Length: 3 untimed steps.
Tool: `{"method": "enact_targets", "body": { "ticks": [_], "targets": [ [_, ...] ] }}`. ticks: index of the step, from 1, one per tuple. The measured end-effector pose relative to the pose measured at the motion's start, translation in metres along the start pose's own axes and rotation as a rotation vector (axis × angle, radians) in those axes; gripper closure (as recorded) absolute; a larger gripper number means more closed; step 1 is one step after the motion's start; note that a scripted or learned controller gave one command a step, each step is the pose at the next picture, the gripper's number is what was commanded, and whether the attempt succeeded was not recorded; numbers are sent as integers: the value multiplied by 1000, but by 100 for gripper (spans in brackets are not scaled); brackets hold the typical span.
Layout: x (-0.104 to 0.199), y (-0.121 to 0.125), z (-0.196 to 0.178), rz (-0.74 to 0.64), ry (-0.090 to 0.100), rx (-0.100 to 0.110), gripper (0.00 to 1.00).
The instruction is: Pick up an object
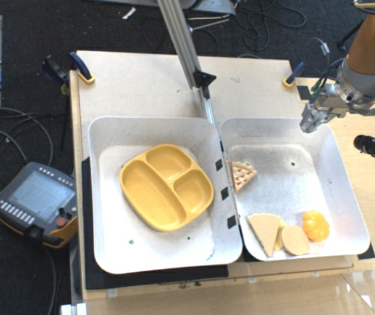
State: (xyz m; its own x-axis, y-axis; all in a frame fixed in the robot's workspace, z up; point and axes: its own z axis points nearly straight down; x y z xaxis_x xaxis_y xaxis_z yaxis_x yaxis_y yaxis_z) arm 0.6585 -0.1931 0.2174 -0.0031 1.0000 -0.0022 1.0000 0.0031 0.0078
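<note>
My gripper [310, 123] hangs over the far right corner of the right bin [286, 133], high above its floor, with nothing seen between its fingers. A small waffle-patterned wedge [242, 174] lies at the bin's left side near the divider. Along the near edge sit a pale cheese-like wedge [264, 232], a round tan disc [296, 240] and a small orange-yellow piece [315, 226]. All of these lie well below and to the left of the gripper. In the left bin rests a yellow divided plate [167, 186].
The left bin [102, 176] holds the plate only. A slanted metal pole [182, 35] rises from the middle of the bench's far side. Clamps [84, 71] grip the bench's back corners. A teach pendant [36, 202] lies on the floor at left.
</note>
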Motion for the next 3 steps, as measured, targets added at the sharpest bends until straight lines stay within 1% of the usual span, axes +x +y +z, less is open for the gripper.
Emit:
{"method": "enact_targets", "body": {
  "ticks": [1, 2, 3],
  "targets": [
    [0, 2, -54, 0, 0, -1, 100],
    [43, -6, -47, -3, 3, 9, 100],
    [103, -16, -46, -5, 4, 9, 100]
  ]
}}
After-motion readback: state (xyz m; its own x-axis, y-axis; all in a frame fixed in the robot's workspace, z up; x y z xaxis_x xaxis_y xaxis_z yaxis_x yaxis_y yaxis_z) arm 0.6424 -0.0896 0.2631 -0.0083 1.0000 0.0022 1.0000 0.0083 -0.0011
